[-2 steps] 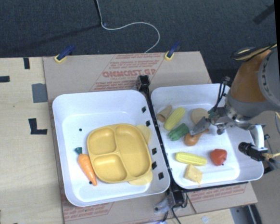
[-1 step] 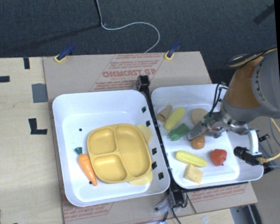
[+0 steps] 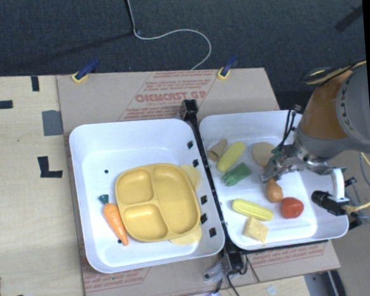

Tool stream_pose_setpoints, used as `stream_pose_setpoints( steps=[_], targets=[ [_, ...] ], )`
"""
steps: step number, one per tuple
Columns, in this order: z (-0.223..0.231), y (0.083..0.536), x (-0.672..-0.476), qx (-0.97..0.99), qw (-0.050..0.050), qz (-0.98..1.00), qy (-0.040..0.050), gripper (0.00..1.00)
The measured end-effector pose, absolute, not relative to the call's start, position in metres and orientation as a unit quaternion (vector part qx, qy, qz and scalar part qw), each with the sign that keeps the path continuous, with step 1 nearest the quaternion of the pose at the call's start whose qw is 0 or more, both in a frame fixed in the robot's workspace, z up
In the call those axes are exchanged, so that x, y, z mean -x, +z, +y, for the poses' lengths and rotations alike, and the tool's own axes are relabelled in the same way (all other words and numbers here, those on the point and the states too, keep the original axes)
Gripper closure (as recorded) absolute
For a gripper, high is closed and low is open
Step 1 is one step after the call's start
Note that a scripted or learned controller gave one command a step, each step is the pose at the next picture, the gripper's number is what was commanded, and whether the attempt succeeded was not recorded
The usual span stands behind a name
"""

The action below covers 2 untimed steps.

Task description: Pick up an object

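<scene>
Camera view, from above at slant: we see two white bins side by side. Left bin (image 3: 86,145) holds yellow divided plate (image 3: 157,200), toy carrot (image 3: 114,222) touching its left edge. Right bin (image 3: 253,121) holds toy food: two corn cobs (image 3: 230,156) (image 3: 252,209), green vegetable (image 3: 237,174), cheese wedge (image 3: 256,230), tomato (image 3: 292,207), small brown potato-like piece (image 3: 274,191). Gripper (image 3: 274,171) low over right bin, tips just above brown piece; we cannot tell finger spacing.
</scene>
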State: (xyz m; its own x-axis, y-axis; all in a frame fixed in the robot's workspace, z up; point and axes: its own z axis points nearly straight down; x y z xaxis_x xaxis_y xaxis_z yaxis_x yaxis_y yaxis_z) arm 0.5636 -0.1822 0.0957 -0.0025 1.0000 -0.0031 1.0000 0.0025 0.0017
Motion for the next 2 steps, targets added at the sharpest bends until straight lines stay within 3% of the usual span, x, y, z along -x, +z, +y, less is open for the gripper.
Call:
stream_pose_setpoints(
  steps=[2],
  targets=[
    [-0.192,0.21,-0.579,-0.707,0.002,0.708,0.0008,1.0]
  ],
)
